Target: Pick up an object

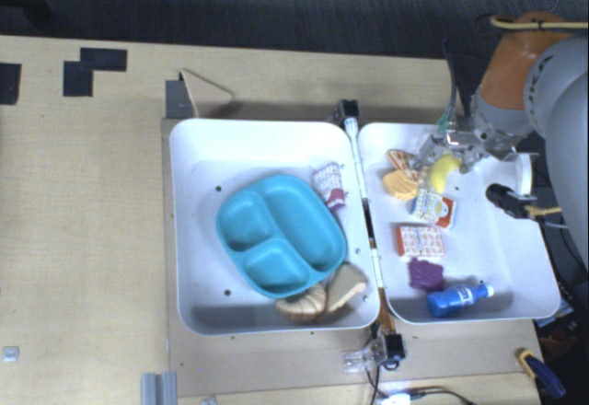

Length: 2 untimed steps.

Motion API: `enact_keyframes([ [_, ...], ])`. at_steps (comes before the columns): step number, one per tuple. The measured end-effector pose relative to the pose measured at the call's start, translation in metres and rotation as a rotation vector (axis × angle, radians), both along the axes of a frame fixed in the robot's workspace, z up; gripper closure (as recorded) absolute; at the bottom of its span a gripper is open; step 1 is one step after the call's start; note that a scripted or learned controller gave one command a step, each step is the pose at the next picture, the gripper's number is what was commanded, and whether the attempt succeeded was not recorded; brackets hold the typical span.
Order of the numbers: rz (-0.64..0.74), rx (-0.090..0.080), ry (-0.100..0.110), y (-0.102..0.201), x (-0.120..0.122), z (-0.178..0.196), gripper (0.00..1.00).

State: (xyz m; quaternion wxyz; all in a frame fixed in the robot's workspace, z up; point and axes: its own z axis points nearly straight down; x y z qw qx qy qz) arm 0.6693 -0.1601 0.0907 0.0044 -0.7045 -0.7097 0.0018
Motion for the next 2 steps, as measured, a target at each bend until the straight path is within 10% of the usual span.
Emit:
enact_keyframes([
  [1,0.003,0.0,0.007,-0.001,0.0,0.012,1.0],
  [2,-0.004,-0.004,-0.013,0.023,-0.078,0.114,1.0],
])
